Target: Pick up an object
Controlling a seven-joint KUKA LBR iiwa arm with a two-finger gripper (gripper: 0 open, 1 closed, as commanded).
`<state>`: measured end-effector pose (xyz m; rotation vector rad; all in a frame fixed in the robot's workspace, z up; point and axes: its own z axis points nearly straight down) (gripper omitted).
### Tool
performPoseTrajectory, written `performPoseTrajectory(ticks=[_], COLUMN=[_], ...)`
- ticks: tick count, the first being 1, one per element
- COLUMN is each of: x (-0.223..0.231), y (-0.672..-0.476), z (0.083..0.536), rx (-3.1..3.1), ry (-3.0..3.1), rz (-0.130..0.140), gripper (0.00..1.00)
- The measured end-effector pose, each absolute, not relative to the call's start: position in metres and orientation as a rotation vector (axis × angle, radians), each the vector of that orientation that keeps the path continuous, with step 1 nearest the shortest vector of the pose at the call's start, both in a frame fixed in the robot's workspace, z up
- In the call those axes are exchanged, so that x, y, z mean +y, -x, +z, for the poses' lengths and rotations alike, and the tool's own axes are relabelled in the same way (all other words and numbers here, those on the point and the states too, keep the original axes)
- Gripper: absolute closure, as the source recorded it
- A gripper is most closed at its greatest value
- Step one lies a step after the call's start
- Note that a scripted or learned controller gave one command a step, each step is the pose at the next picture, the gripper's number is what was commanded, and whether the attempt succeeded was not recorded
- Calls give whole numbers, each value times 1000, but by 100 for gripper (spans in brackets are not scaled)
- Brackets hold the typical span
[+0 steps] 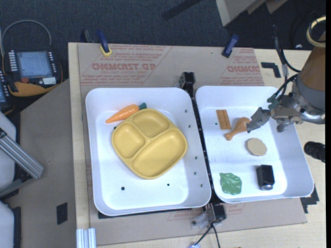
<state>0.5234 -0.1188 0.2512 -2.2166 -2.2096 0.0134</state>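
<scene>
The right bin (295, 159) holds several small objects. A brown drumstick-shaped piece (237, 128) lies near its middle, with an orange-brown strip (223, 119) just to its left. A beige round disc (256, 146) sits below them. A green leafy piece (230, 183) and a black block (265, 176) lie near the front. My gripper (269, 123) hangs over the bin's upper right part and is open. Its left finger (258, 120) is right beside the thick end of the drumstick piece, and nothing sits between the fingers.
In the left bin (95, 154) a yellow divided plate (149, 142) takes up the middle, and an orange carrot (123, 112) lies at the plate's upper left edge. A narrow black divider (199, 138) separates the bins. The arm (313, 81) comes in from the right.
</scene>
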Motion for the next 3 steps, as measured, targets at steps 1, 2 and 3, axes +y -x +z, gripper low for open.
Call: performPoseTrajectory(ticks=[1, 2, 3], x=[-118, -124, -123], y=[-526, -530, -529], z=[258, 214, 171], rx=[-2221, -2218, -2217], ry=[2221, 2219, 2218], rz=[0, 3, 5], gripper=[0, 0, 0])
